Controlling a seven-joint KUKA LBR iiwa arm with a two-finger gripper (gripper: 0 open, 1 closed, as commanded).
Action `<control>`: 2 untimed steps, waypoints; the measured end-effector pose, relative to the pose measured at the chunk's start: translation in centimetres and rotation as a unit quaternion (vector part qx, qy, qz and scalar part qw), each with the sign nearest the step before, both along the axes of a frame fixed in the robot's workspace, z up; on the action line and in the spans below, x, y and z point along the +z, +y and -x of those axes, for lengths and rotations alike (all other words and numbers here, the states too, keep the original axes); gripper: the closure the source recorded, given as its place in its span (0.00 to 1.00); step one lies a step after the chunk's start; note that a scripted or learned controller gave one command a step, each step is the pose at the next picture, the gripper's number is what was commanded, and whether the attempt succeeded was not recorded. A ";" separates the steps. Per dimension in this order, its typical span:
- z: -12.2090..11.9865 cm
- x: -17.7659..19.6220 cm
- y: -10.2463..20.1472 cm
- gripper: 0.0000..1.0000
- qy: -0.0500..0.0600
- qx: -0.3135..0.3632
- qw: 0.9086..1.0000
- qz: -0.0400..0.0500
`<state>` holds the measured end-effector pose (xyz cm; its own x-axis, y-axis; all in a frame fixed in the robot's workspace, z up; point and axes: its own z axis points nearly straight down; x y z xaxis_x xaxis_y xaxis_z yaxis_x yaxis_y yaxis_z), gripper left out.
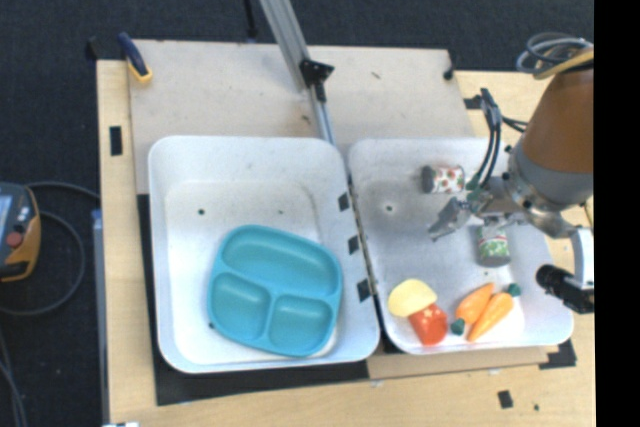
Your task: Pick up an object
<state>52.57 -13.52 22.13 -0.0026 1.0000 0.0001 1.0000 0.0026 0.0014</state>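
Two white bins sit side by side on my tabletop (250, 85). The left bin (180, 165) carries a blue divided plate (277, 289) toward its near half. The right bin (395, 180) holds everything else, so I take it as my landmark. Along its near edge lie a yellow piece (411, 296) touching a red piece (429, 324), and just to their right two carrots (485, 309) rest together. Near its far edge lies a small spotted can (444, 179) on its side. A small greenish jar (492, 245) stands in the bin's right half, between the can and the carrots. My hand (462, 213) hangs over the middle of this bin, between the can and the jar, gripping nothing; whether it is spread or closed I cannot tell. A grey metal rail (275, 5) slants away beyond the bin's far left corner.
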 end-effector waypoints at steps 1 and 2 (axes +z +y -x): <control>0.1 -5.9 0.8 0.00 0.003 -0.001 1.000 0.000; 0.2 -12.0 0.0 0.00 0.002 -0.002 1.000 0.001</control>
<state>52.34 -13.52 10.10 0.0010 1.0000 -0.0016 1.0000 -0.0010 -0.0024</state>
